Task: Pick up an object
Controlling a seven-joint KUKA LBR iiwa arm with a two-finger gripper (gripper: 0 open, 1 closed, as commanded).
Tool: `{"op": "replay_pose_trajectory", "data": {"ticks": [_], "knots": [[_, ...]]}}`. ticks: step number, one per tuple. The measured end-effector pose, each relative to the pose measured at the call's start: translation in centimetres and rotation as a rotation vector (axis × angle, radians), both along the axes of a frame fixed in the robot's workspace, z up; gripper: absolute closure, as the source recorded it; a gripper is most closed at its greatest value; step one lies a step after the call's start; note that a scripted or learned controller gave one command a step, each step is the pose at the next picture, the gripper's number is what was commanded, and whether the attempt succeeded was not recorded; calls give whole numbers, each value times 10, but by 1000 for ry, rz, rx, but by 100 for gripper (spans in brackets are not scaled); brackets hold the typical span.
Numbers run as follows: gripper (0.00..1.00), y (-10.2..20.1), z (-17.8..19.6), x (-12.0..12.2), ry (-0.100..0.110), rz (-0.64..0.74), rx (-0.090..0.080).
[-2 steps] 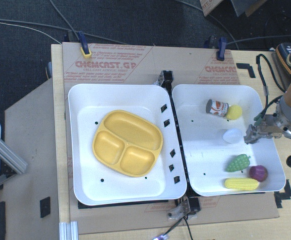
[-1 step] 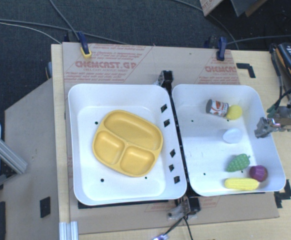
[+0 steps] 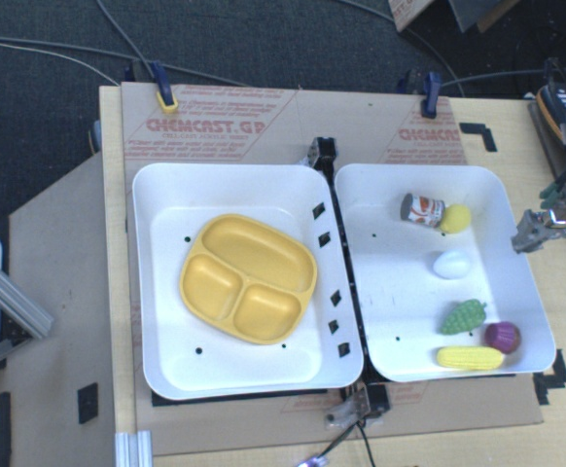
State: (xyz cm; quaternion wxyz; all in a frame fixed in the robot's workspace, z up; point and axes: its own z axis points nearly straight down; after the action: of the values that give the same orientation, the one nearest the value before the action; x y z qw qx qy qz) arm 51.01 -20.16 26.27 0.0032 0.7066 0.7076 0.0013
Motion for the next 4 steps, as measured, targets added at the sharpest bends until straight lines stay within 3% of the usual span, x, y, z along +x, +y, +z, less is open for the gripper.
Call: {"op": "replay_pose_trajectory", "data": {"ticks": [3,4], "knots": [[100,149,-1,16,8,5,5],[100,199,-16,6,11,4,6]]}}
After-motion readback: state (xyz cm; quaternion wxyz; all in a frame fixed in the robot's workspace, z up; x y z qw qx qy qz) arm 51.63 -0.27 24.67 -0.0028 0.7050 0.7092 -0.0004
